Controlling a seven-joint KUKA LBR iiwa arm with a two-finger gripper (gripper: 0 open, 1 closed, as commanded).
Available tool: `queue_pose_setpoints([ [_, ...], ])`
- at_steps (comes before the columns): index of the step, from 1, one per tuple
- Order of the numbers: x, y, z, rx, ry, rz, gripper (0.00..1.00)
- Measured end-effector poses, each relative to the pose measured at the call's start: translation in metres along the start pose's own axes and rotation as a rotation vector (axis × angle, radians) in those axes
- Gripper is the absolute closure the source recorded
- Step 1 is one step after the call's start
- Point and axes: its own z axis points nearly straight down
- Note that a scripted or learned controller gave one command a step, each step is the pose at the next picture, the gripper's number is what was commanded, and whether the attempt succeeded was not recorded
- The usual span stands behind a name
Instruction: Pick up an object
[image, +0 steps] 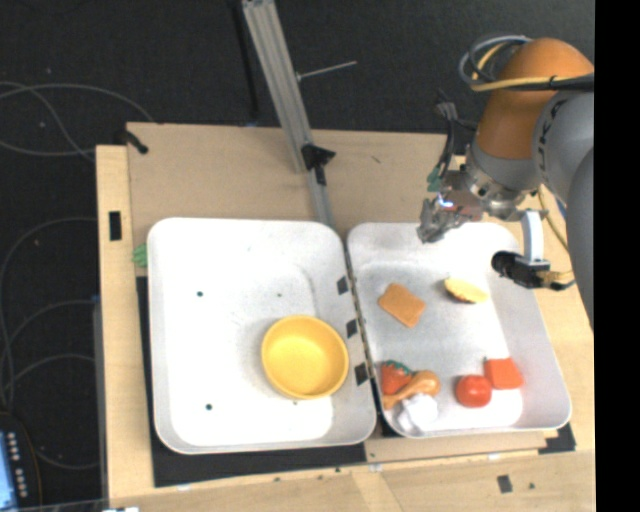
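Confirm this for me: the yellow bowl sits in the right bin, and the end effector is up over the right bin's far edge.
Wrong on one count. The camera view shows the yellow bowl in the left bin, not the right bin. The end effector is indeed over the right bin's far edge.

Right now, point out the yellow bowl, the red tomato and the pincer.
yellow bowl (304, 357): camera view, on the middle of its inside, in the left bin.
red tomato (473, 390): camera view, on its top, in the right bin.
pincer (432, 228): camera view, at its tip, over the right bin's far edge.
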Motion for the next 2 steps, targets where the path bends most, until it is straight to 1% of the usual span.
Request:
queue_pose_setpoints([
  [1, -0.001, 0.001, -0.029, 0.002, 0.001, -0.002, 1.00],
  [2, 0.042, -0.010, -0.038, 0.006, 0.002, -0.004, 1.00],
])
